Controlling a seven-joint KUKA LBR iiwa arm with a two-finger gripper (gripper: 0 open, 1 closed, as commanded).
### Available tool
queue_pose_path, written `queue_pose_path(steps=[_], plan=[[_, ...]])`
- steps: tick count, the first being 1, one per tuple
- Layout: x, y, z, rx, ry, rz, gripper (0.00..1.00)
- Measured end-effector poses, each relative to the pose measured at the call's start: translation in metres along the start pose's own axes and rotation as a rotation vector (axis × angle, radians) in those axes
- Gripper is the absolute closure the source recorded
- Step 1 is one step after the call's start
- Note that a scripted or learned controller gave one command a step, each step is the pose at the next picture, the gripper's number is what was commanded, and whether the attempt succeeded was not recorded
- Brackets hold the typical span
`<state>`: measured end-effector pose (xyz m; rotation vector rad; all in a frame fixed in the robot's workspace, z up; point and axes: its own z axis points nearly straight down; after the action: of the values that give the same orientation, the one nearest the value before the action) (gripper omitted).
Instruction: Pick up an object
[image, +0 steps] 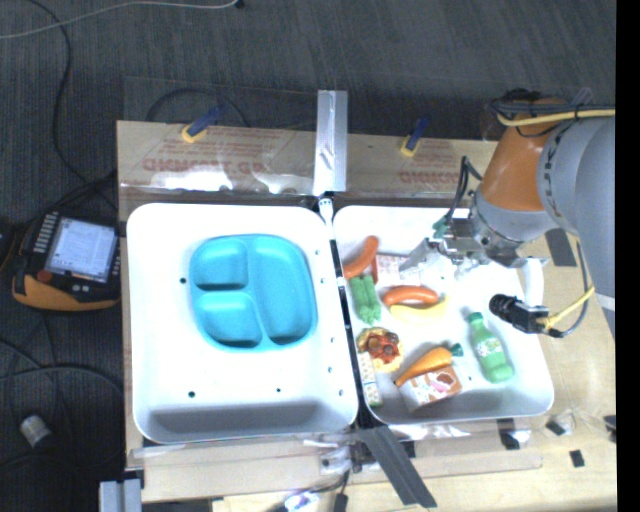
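Bins: two, white, side by side on the bench. Left bin (160, 400) holds one blue tray (252, 290) with three compartments.

Right bin (520, 400) holds the loose items. Count:
- sausages, two: one (361, 256) tilted near the bin's upper left, one (411, 295) lying roughly level near the middle.
- green bottle (489, 349), one, white label, cap pointing up-left, toward the right side.
- carrot (424, 363), one, orange with a green top, lying across a small carton (434, 385) near the front wall.
- green vegetable (364, 297), one, along the left wall just below the tilted sausage.
- pizza slice (380, 344), one, small with dark and red toppings, below the green vegetable.
- yellow piece (404, 309), one, mostly under the level sausage; kind not clear.
- white packet with red print (388, 266), one, between the two sausages.

Arm enters from the right, orange band above the wrist. Gripper (455, 243) sits low over the upper middle of the right bin, just above and right of the level sausage. Claw state: cannot tell, too dark and cluttered at that spot. Nothing visibly held; all items lie in the bin.
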<state>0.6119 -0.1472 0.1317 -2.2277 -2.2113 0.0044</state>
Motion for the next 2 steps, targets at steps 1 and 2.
queue_pose_path(steps=[1, 2], plan=[[0.0407, -0.0383, 0.0425, -0.014, -0.005, -0.113, 0.0], [0.0418, -0.0383, 0.0346, -0.013, -0.002, -0.113, 1.0]])
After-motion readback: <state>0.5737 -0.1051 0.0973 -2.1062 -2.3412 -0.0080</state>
